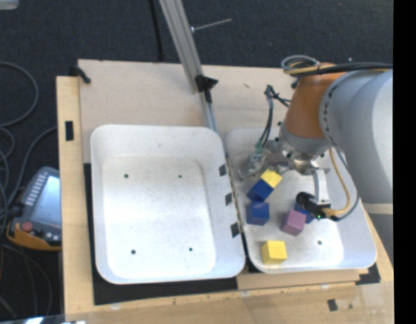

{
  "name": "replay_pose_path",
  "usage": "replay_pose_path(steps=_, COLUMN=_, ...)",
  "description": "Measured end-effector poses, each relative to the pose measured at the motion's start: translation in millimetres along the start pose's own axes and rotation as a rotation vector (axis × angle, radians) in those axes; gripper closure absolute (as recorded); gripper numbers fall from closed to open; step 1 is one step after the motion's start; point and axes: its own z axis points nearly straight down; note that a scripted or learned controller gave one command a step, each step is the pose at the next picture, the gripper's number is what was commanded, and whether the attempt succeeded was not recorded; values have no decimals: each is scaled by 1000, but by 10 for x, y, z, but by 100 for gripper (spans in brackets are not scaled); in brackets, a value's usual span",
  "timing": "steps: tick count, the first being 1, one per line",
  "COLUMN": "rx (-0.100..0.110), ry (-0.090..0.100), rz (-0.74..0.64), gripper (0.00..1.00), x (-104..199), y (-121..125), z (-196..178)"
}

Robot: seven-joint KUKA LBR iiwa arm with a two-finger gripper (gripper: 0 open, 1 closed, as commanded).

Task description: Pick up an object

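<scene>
The right bin (353, 248) holds several small blocks. A yellow block (271, 178) leans on a blue block (260, 190) near the bin's left wall. Below them sits a second blue block (257, 213), with a purple block (293, 222) to its right and another yellow block (274, 250) near the front rim. The gripper (250, 165) hangs low over the bin's upper left part, just up and left of the yellow and blue pair. No block is seen in it. The grey arm with its orange band (306, 113) covers the bin's back right.
The left bin (107, 181) lies beside the right one, their rims nearly touching. A slanted metal post (184, 39) rises behind the bins. Cables loop from the wrist over the right bin. A teach pendant (39, 204) lies on the floor at far left.
</scene>
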Motion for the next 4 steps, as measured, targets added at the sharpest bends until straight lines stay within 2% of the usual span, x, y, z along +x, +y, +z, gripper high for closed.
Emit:
replay_pose_path(steps=1, rx=-4, ry=0, rz=4, gripper=100, x=-22, y=13, z=-111)
replay_pose_path(steps=2, rx=-3, ry=1, rz=5, gripper=0, x=-22, y=10, z=-103)
replay_pose_path(steps=3, rx=-4, ry=0, rz=6, gripper=0, x=-19, y=-408, z=-15)
replay_pose_path(steps=4, rx=-8, ry=1, rz=11, gripper=100, x=-28, y=-390, z=-122)
